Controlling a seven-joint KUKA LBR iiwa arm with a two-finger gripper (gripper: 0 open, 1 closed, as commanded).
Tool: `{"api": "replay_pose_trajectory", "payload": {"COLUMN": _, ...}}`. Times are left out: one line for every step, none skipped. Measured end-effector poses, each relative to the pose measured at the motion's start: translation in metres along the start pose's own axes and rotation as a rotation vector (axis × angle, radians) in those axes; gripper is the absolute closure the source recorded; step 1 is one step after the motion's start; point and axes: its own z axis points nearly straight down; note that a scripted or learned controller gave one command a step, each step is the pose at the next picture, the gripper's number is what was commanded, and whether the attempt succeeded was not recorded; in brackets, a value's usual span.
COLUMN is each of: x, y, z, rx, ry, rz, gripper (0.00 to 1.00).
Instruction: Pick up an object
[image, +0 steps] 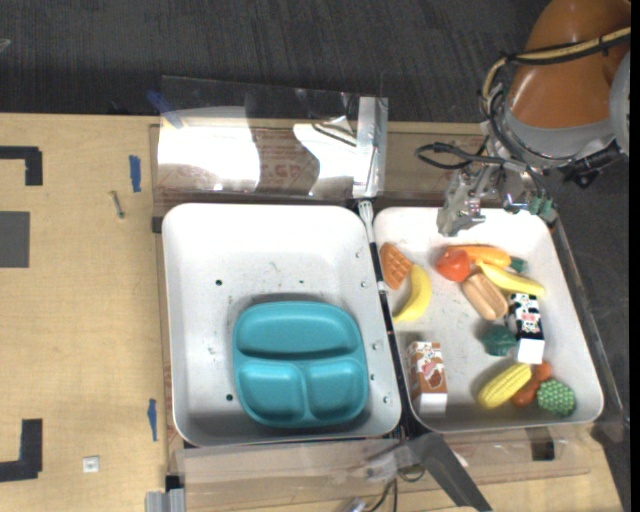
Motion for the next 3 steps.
{"api": "replay_pose_trajectory", "payload": {"x": -0.008, "y": 0.019, "z": -0.033, "rx": -0.002, "ry": 0.008, "rz": -0.109, "gripper": 1.00}}
{"api": "replay_pose_trajectory", "payload": {"x": -0.018, "y": 0.026, "z": -0.059, "rx": -0.002, "ry": 0.008, "rz": -0.220, "gripper": 1.00}}
{"api": "replay_pose_trajectory", "payload": {"x": 0.013, "y": 0.038, "z": -0.017, "rx": -0.005, "ry": 0.018, "rz": -0.326, "gripper": 1.00}}
